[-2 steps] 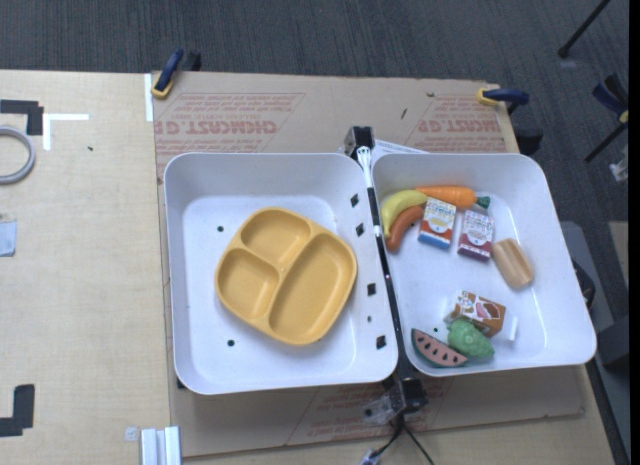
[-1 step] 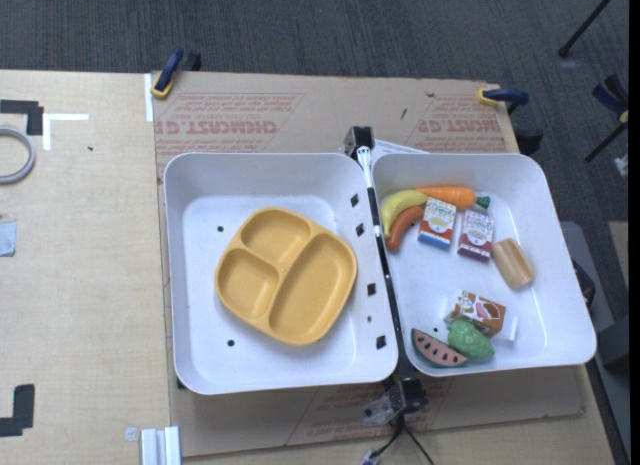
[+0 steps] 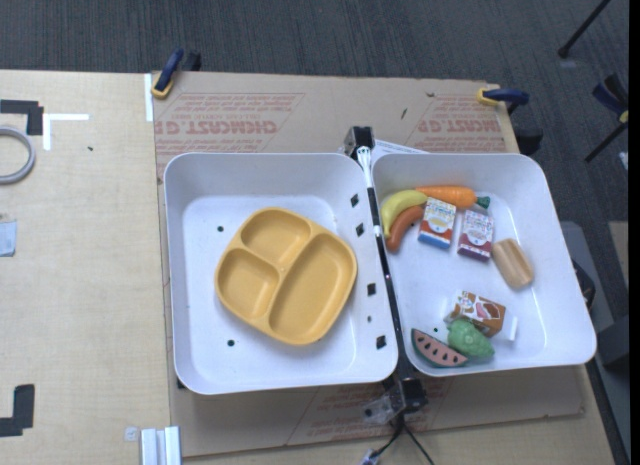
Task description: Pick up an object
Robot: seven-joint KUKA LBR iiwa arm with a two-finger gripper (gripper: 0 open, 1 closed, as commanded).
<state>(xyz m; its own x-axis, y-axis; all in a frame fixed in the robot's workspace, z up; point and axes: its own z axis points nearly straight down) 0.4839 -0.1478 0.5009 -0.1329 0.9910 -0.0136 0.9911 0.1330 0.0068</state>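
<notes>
While a yellow divided plate (image 3: 286, 275) lies in the left bin (image 3: 190, 253), the right bin (image 3: 560, 283) holds toy foods. A banana (image 3: 400, 200), carrot (image 3: 447, 194) and two small cartons (image 3: 457, 228) crowd its far side; a watermelon slice (image 3: 438, 351) lies near its front edge. I cannot tell the pincer's state.

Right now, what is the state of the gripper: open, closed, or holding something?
Gripper: not in view, so its state cannot be told; nothing is being held in the bins.

Single fixed camera above bench (image 3: 80, 283), angled down, both bins (image 3: 190, 353) framed.
</notes>
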